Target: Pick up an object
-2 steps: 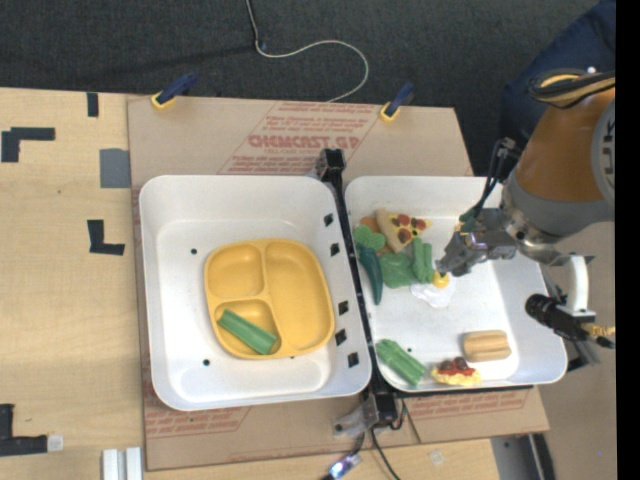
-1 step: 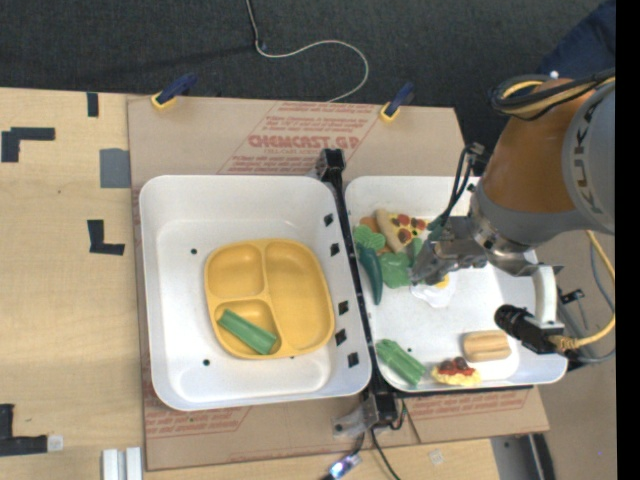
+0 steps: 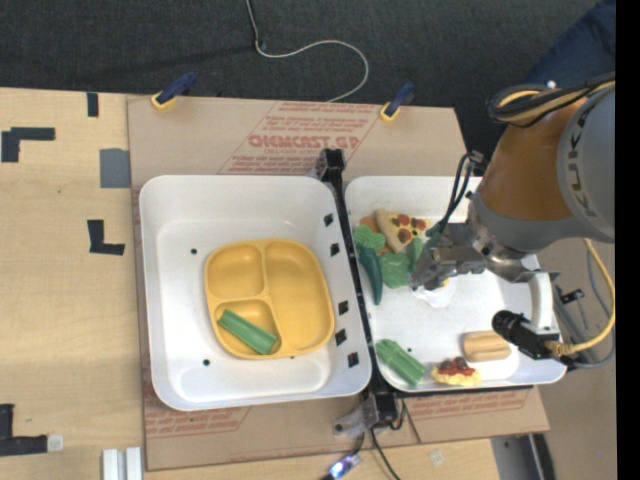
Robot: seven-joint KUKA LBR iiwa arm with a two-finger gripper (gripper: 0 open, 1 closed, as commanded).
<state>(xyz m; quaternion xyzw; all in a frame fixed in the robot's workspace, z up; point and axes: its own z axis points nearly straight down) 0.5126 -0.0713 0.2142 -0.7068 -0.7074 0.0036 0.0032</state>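
The gripper [image 3: 432,271] hangs low over the right bin [image 3: 455,320], near its middle and toward the divider side, but the wrist and dark housing cover the tips, so whether they are spread or pressed together cannot be told, and nothing can be seen held there. Just to the camera view's left of the gripper, touching or nearly touching it, lies a cluster of green toy vegetables [image 3: 385,263]; the darkest piece, a long pepper-like pod [image 3: 369,266], runs roughly parallel to the divider, its long axis pointing from the far rim toward the near one. That cluster looks like the likeliest target, and the coming move seems to turn on a small shift leftward and a closing direction set across the pod's width, not along its length. Beyond the greens, toward the far rim, sits a pizza slice toy [image 3: 400,228]. Toward the near rim lie a green ridged piece [image 3: 400,361], a small red and yellow food toy [image 3: 456,371] and a bread roll [image 3: 486,346], all well apart from the gripper. The left bin [image 3: 170,268] holds a yellow divided plate [image 3: 290,288] with a green stick [image 3: 247,331] in its near compartment. Both bins rest on cardboard on the counter [image 3: 60,298].
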